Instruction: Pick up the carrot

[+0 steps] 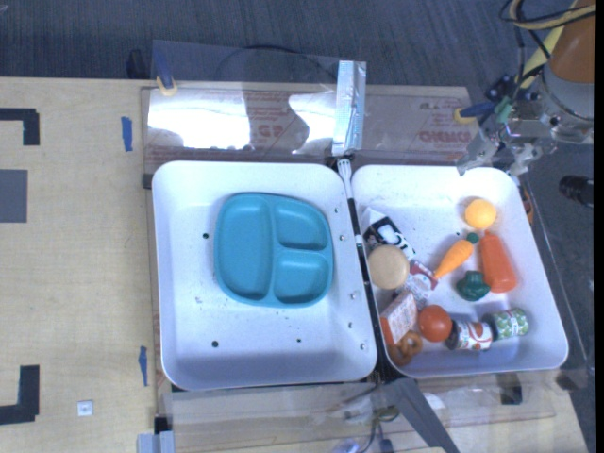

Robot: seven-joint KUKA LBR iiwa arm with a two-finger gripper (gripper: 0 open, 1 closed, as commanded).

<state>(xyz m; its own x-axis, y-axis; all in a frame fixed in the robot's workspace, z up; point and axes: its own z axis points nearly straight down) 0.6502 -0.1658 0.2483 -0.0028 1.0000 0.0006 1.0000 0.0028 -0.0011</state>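
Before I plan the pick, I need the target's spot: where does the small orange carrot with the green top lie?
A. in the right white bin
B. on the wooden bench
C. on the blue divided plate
A: the small orange carrot lies in the right white bin, beside the red pepper.

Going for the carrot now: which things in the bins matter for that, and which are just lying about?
For the job:
carrot, in the right bin
pincer, above that bin's far edge

Lying about:
orange ball
red pepper
green lump
bread roll
tomato
small bottle
blue plate in the left bin
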